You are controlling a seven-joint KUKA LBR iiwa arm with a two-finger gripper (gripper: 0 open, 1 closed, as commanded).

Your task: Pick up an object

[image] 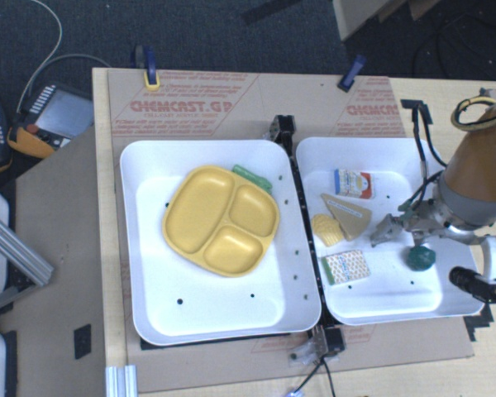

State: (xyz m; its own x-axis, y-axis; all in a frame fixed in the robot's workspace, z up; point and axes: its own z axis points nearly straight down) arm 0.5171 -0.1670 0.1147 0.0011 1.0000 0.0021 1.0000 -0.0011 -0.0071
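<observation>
Camera view: the grey two-finger gripper (394, 228) hangs low in the right white bin (380, 304), its grip state unreadable, just left of a teal round ball (421, 258).

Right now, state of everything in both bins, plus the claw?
Yellow tray: flat in the left bin, tilted askew, compartments up.
Green item: mostly hidden under the tray's far edge.
Carton: lying on its side, right bin.
Wedge: lying flat beside the carton.
Yellow piece: lying against the wedge.
Patterned packet: flat, apart.
Teal ball: resting on the bin floor, below the claw.
Claw: low over the right bin, holding nothing visible.
</observation>
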